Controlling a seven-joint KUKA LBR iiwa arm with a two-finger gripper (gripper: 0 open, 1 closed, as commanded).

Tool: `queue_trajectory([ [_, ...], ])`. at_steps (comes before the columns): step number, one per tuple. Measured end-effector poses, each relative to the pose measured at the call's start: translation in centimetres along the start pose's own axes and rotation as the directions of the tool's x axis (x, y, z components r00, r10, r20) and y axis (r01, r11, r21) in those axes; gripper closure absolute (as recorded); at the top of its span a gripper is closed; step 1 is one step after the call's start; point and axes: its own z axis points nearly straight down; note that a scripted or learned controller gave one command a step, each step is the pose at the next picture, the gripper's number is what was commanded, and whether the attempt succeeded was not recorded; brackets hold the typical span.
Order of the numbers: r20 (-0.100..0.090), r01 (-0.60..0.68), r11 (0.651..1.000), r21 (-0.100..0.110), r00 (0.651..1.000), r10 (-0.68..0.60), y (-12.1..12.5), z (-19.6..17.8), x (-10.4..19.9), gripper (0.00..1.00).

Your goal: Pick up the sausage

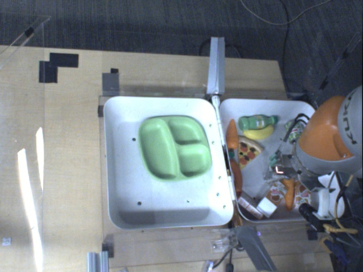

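The sausage (236,178), a dark reddish-brown stick, lies along the left wall of the right bin (295,103), just below an orange carrot (232,135). My gripper (279,168) hangs low over the right half of that bin, under the grey wrist and orange band (321,134). It is well to the right of the sausage and apart from it. Beneath the gripper sit a small orange piece (290,193) and some printed packets.
The left bin (116,152) holds a green divided plate (173,146). In the right bin lie a pizza slice (248,151), a yellow banana (258,133), a green bottle (258,120) and a white-and-dark box (256,206) at the front. Cables trail at the right.
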Motion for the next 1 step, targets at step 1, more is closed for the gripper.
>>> queue_trajectory([
  [1,0.002,-0.354,0.935,0.01,0.935,0.354,3.19,-12.18,4.45,1.0],
])
